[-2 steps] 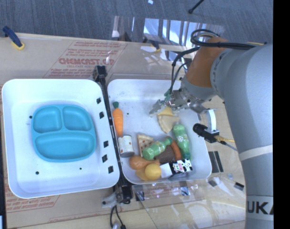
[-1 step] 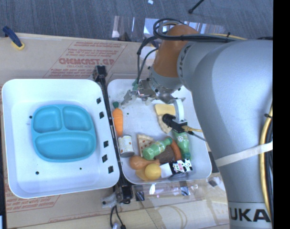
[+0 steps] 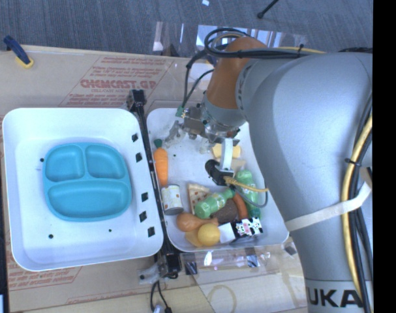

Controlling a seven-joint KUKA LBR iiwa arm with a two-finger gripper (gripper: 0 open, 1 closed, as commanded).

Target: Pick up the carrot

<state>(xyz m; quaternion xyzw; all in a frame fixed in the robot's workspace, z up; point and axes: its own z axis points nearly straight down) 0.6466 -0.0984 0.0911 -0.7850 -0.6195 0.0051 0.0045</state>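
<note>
The carrot (image 3: 161, 166) is orange with a green top and lies lengthwise along the left wall of the right bin (image 3: 160, 119), its top pointing to the far end. My gripper (image 3: 186, 129) hangs over the far end of that bin, just up and right of the carrot's green top, apart from it. Nothing shows in its grasp. The grey arm with its orange band (image 3: 225, 77) covers the bin's right side.
Several toy foods crowd the near half of the right bin: a small can (image 3: 171, 199), a cracker wedge (image 3: 199, 193), green pieces (image 3: 211, 205), a yellow lemon (image 3: 208, 233) and a black-and-white carton (image 3: 248, 228). The left bin (image 3: 15, 194) holds a blue divided plate (image 3: 87, 180).
</note>
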